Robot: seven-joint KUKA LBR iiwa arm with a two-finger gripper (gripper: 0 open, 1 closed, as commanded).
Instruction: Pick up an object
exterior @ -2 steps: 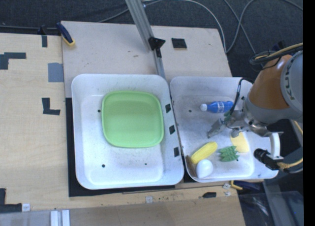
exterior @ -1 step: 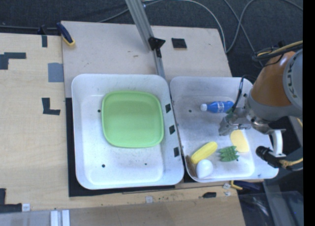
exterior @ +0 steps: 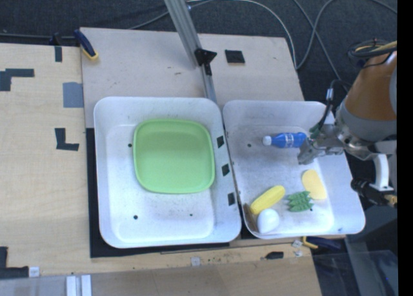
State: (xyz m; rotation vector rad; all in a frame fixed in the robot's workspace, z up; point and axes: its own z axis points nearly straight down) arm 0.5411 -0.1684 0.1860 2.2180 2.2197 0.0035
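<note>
In the right bin (exterior: 248,127) a blue bottle with a white cap (exterior: 284,140) lies on its side near the back. My gripper (exterior: 310,153) hangs at the bottle's right end, just beyond it, over the bin's right part. Toward the front of the same bin lie a yellow oval piece (exterior: 314,184), a yellow corn cob (exterior: 267,198), a small green leafy toy (exterior: 299,202) and a white egg-shaped object (exterior: 268,220).
The left bin (exterior: 113,159) holds a green square plate (exterior: 173,155). A grey metal pole (exterior: 187,30) slants up from between the bins. Cables (exterior: 310,24) run over the dark floor behind. The arm's grey and orange body (exterior: 371,101) overhangs the right bin's right rim.
</note>
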